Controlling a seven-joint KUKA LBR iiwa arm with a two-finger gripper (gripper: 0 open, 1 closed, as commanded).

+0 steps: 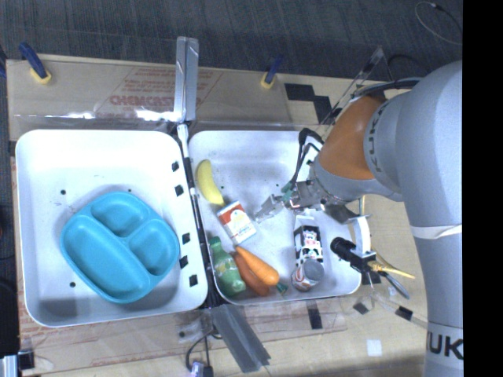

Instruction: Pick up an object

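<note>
Objects for picking all lie in the right bin [259,144]: a banana [207,181], a small carton [236,221], a carrot [256,269], a green bottle [225,270] and a cow-print can [308,255]. The gripper [271,206] hangs low over this bin, its fingers set a narrow way apart with nothing between them. The carton sits just beside its tips, the can just behind them toward the wrist. Assessment: no object is secured; approach appears done, with closing and lifting outstanding. The blue tray [118,246] occupies the far bin.

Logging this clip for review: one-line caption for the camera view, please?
Arm's gripper hovers in the right bin near banana, carton, carrot; blue tray in left bin.
</note>
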